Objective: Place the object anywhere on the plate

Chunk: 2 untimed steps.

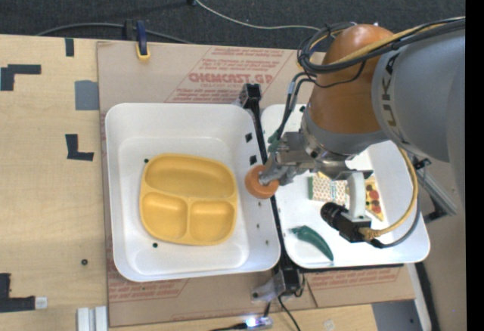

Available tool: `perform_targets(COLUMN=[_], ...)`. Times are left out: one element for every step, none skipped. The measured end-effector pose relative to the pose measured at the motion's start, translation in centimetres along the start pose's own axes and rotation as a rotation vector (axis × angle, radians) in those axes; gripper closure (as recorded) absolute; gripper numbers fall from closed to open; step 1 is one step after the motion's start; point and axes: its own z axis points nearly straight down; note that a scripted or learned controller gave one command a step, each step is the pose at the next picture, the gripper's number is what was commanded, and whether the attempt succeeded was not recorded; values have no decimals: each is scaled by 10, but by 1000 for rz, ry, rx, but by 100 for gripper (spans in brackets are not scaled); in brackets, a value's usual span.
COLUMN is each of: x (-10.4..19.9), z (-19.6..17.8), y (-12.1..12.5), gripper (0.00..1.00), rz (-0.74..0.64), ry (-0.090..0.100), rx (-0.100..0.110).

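A yellow plate (187,197) with three compartments lies in the left white bin (121,193). A small round orange object (260,186) hangs over the wall between the two bins, just right of the plate's right edge. My gripper (269,177) reaches down from the grey and orange arm on the right. It is shut on the orange object, which sticks out to the left of the fingers.
The right bin (404,242) holds a dark green curved piece (314,240) near its front and two patterned cards (327,187) under the arm. A black cable fitting (344,222) hangs from the wrist. A yellow clamp (142,47) sits at the board's far edge.
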Motion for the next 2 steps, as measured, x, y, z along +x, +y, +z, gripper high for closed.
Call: perform_targets(x=[54,103], z=[-1,14], y=[1,8], gripper=[100,100], rz=[-1,1], ry=[0,-2], rx=[0,0])
